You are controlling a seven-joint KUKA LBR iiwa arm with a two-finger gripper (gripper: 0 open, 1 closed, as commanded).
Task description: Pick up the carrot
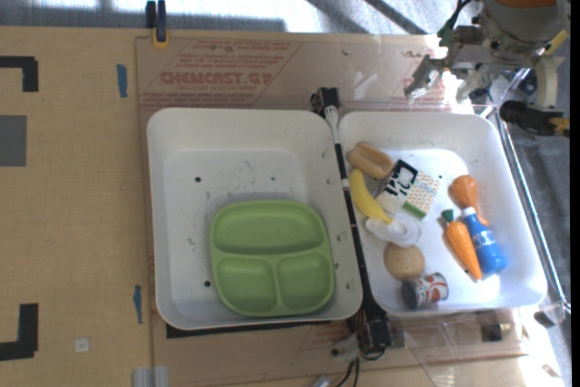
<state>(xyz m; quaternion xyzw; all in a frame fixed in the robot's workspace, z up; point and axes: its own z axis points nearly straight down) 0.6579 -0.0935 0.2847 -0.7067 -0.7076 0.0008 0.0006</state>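
While the carrot (461, 247) lies in the right bin (512, 186) against a blue bottle (485, 246), my gripper (441, 77) hangs open and empty beyond the far rim, well apart.

Orange carrot (461, 250) (green-topped), blue bottle (485, 246), yellow banana (367, 197), pale green plate (270, 256), white bins (172, 195), tan desk (72, 195).

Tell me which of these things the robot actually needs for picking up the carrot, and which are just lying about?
Needed: carrot; tool; right bin holding the carrot.

Just lying about: green divided plate in the left bin; banana; blue bottle; small can; bread roll; potato.
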